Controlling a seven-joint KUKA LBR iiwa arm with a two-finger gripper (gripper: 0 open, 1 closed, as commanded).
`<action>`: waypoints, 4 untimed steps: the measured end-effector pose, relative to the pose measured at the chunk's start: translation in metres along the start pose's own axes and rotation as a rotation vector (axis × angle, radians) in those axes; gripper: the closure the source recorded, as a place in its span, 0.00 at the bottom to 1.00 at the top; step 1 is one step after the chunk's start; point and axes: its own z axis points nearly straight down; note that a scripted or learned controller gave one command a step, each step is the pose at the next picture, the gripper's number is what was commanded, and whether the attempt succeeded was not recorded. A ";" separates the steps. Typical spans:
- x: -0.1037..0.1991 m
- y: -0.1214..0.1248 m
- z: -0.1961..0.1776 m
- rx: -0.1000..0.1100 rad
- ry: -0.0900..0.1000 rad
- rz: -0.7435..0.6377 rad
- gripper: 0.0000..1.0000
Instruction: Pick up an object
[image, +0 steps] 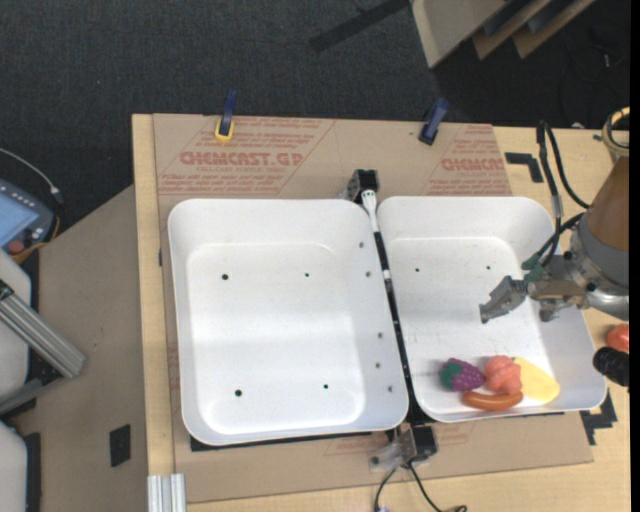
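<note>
Toys (495, 382) crowded at six o'clock of the right bin (455, 215) could slip or jam together under the claw (520, 297), whose state cannot be told.

The place looked like a robotics lab or test cell rather than a home. A flat brown cardboard sheet printed with red lettering (250, 155) was fixed to the pale wooden bench (90, 330) by a blue-and-yellow clamp (226, 122) and a dark blue clamp (434, 120). Two shallow white plastic bins (205, 240) sat side by side on it, joined by a black strip. Black cables (550, 160) ran along the bench's right side, beside the grey robot arm (610, 230). An extruded aluminium rail (40, 330) stood at the left, above dark grey carpet (120, 50).
</note>
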 end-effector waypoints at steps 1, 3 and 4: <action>0.025 -0.003 -0.138 -0.024 -0.004 -0.009 0.00; 0.111 -0.005 -0.272 -0.019 -0.003 -0.006 1.00; 0.149 -0.005 -0.125 0.001 -0.002 -0.008 1.00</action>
